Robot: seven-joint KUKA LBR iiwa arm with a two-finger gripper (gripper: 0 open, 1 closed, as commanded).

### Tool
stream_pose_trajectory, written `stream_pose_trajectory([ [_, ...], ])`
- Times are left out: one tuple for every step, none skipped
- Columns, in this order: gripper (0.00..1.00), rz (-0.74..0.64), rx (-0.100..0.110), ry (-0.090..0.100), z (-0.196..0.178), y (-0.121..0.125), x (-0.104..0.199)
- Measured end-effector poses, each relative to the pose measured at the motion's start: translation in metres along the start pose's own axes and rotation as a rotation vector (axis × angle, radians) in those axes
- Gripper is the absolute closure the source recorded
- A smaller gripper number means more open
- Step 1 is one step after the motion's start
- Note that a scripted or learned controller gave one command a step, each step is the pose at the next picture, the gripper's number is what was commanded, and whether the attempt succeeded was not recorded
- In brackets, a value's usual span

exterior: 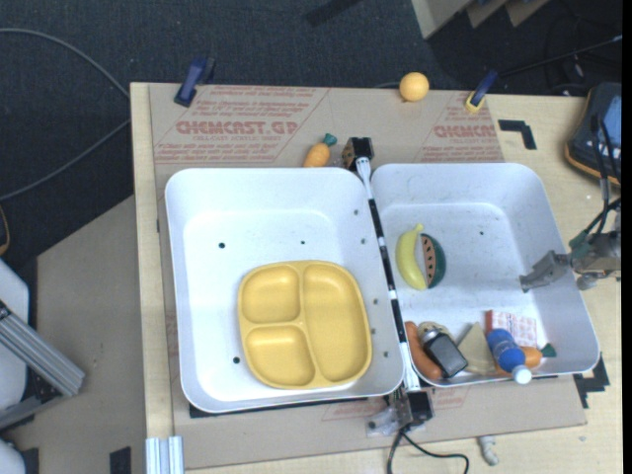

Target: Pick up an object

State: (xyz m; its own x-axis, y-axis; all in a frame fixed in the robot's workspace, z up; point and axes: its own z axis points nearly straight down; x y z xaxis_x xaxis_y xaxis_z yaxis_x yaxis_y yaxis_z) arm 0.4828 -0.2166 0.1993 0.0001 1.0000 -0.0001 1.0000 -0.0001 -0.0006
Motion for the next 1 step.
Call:
stream_pose_trajectory([
  [0.00,-0.002,0.002,0.002,0.0396,0.0450,0.0755],
])
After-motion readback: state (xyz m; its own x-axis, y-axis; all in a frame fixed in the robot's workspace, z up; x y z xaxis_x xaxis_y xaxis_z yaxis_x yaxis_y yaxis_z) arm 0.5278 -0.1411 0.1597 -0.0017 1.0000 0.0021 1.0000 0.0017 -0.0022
